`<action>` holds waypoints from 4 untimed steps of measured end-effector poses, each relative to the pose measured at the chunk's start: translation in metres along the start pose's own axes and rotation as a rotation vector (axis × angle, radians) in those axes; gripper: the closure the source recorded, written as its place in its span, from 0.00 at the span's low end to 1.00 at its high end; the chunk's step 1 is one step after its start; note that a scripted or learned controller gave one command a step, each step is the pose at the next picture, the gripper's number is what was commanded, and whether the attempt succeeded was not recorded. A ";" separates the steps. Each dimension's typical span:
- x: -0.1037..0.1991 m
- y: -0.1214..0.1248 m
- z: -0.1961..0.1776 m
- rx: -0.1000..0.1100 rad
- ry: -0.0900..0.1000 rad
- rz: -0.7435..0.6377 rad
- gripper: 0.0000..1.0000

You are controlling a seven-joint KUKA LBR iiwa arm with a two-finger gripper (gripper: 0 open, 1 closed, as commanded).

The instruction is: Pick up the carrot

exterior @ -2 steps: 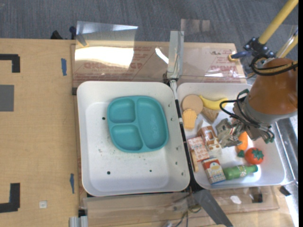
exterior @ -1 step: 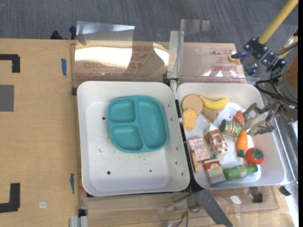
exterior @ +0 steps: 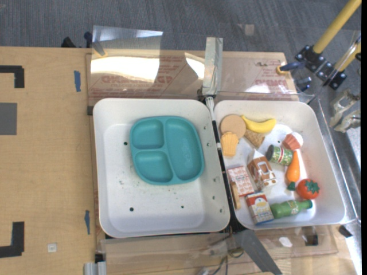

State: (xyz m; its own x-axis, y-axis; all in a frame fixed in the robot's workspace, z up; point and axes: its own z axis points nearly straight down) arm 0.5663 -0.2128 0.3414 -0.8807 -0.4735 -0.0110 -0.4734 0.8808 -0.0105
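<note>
White bins are sitting side by side on the bench; whether the claw is spread or pressed together, I cannot tell.

The carrot [exterior: 294, 166] is lying in the right bin [exterior: 331, 153], near its right wall, standing almost upright in the picture with its green end pointing toward the lower edge. A red tomato [exterior: 308, 189] is sitting just beside that green end. A green can [exterior: 280, 154] is touching the carrot's left side, and a small red piece [exterior: 293, 141] is lying just above its tip. A green bottle [exterior: 291, 208] is lying below the tomato, beside a box [exterior: 260, 207]. Two more boxes [exterior: 241, 179] are lying left of the carrot. A banana [exterior: 259, 123] is resting near the bin's far edge.

In the left bin [exterior: 104, 153] a teal plate [exterior: 167, 149] with three compartments is lying flat, well apart from the carrot.
</note>
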 end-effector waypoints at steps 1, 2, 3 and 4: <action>0.027 0.004 0.086 -0.013 0.007 -0.319 1.00; -0.066 -0.045 -0.019 -0.003 -0.003 -0.597 1.00; -0.019 -0.021 0.037 -0.016 0.002 -0.879 1.00; 0.007 0.006 0.215 -0.021 0.000 -1.205 1.00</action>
State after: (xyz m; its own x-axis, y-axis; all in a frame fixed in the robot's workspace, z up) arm 0.5603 -0.2112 0.1266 0.1268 -0.9919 -0.0052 -0.9919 -0.1268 0.0026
